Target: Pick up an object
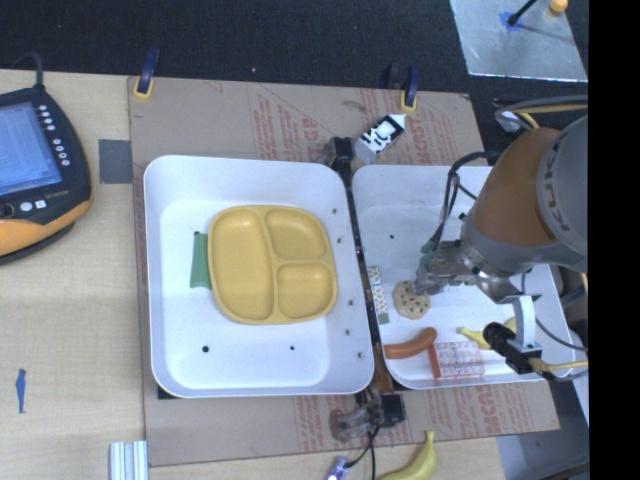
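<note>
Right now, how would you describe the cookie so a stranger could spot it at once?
Find the right-hand white bin, where the grey arm reaches in. Near its left wall, just below the gripper, lies the cookie. It is round, tan and dark-speckled, unlike the long orange hot dog below it.

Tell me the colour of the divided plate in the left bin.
Yellow. The divided plate shows clearly in the camera view.

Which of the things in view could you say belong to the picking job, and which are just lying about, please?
Job in hand:
hand, over the right bin
cookie
hot dog
red-printed packet

Lying about:
yellow divided plate in the left bin
green strip under it
banana
teach pendant
</note>
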Controlling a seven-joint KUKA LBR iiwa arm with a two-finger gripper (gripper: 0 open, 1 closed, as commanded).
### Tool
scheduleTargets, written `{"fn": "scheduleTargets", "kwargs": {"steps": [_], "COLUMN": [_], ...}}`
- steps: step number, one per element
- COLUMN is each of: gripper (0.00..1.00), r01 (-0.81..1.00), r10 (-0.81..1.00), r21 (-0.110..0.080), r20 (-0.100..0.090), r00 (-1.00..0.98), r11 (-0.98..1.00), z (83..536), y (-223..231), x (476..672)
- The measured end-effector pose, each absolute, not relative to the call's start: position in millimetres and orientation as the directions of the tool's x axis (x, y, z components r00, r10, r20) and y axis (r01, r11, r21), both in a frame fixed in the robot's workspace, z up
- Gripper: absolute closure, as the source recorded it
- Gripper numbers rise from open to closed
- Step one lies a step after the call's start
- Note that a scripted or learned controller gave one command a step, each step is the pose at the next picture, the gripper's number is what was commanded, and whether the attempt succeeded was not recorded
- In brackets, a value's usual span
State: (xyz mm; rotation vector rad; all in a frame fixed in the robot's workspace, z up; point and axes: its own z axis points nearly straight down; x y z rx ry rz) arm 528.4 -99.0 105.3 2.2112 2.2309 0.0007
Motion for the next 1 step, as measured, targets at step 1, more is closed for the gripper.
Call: {"fn": "scheduleTargets", "kwargs": {"steps": [1], "gripper": [0.0], "r01": [1.0], "r10": [1.0], "r21": [0.0], "r20": [0.0], "r00": [-0.01], "r11": [0.01], "z": [105.2], "y": [-98.9], "x": [528.3]}}
